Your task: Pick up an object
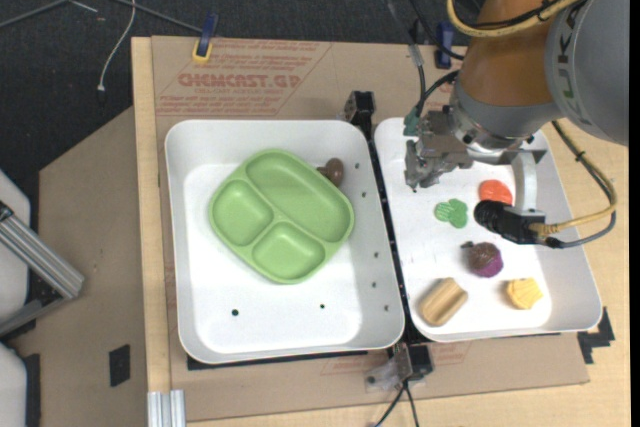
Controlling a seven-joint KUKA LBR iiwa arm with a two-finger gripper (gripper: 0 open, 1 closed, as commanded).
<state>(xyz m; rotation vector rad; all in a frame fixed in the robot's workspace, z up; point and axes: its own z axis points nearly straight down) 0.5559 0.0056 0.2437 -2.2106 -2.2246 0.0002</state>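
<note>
My gripper [422,173] hangs over the upper left part of the right bin [575,315], near its left wall. Nothing shows in its grasp. Just below and right of it lies a small green object [452,211]. An orange-red object [494,190] sits further right, partly behind the arm. Lower in the bin are a purple round object [486,258], a yellow lump [523,292] and a tan loaf-shaped piece [442,301].
The left bin [200,315] holds a green divided plate [282,213], with a small brown ball [333,171] at the plate's upper right edge. A black clamp [359,105] sits at the top between the bins. Cardboard lies under both bins.
</note>
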